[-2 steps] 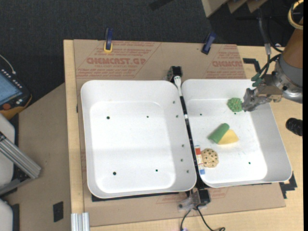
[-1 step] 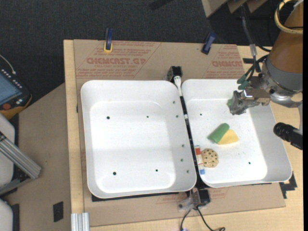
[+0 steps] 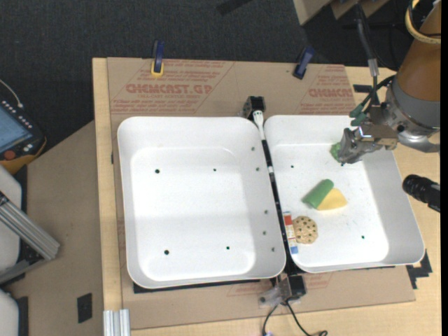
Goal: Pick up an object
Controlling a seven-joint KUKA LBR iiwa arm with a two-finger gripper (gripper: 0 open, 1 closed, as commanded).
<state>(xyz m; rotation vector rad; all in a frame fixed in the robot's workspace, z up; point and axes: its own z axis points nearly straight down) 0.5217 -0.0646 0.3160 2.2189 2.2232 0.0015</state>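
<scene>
The two shallow white plastic bins sat side by side on a brown cardboard sheet (image 3: 210, 82), which two blue clamps at its far edge seemed to pin down so nothing would shift under the arm; the left-hand bin (image 3: 140, 187) held no objects, showing just a few dark dots on its floor; a dark strip ran between the bins where their rims met. The right-hand bin (image 3: 392, 229) carried all the candidates for picking: a round tan cookie-like disc with dark specks (image 3: 304, 229) lay against the near-left rim, touching a small red, white and blue item (image 3: 290, 229) at the bin's edge; just beyond it a green rounded block (image 3: 318, 193) rested against a yellow wedge-shaped piece (image 3: 334, 201), the pair touching near the bin's middle. Further right, the grey two-finger gripper (image 3: 348, 150) hung over the far part of that bin, apart from the green and yellow pair, likely poised to descend; nothing could be made out between its fingers, and whether they were spread or closed could not be told.
</scene>
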